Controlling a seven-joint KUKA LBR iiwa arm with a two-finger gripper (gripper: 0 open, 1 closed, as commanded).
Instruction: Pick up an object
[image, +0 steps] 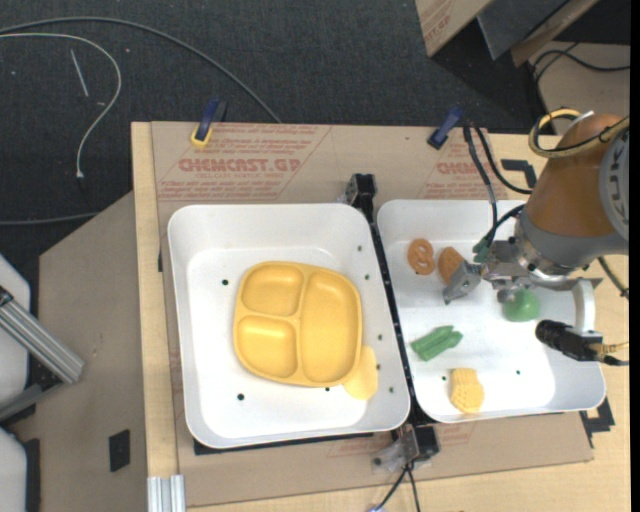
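Note:
The right bin (560, 385) holds several toy foods. An orange pretzel-like piece (421, 256) and a brown-orange piece (451, 262) lie at its upper left. A green pod (436, 342) lies in the middle and a yellow knobbly piece (465, 390) sits near the front. A round green item (520, 304) rests partly under the arm's wrist. My gripper (466, 284) hangs low over the right bin, just right of the brown-orange piece and left of the round green item. Nothing can be seen held in it.
The left bin (200, 260) holds a yellow divided plate (297, 322), with a small yellow piece (363, 376) at its lower right corner. The grey and orange arm (575, 200) covers the right bin's upper right. Black clamps sit between the bins.

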